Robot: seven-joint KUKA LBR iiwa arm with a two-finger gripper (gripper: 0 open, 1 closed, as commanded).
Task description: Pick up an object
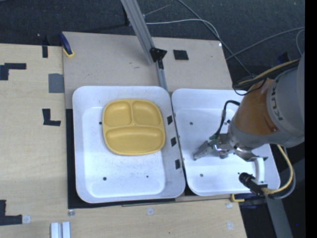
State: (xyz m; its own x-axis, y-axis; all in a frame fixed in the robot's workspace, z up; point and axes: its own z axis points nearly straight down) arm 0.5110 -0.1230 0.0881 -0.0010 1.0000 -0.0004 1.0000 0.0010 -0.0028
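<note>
A yellow divided plate (pixel 133 127) lies flat in the upper middle of the left white bin (pixel 89 182). My gripper (pixel 202 151) hangs low over the floor of the right white bin (pixel 198 182), near its left-centre, pointing towards the divider between the bins. The grey arm with its orange band (pixel 252 115) reaches in from the right above it. Nothing shows in the gripper, and the plate sits well to its left, apart from it.
A slanted metal pole (pixel 143 29) rises behind the bins, ending at a black clamp (pixel 157 53). Cables run along the arm and over the right bin's right edge. Black clips (pixel 173 142) sit on the rim between the bins.
</note>
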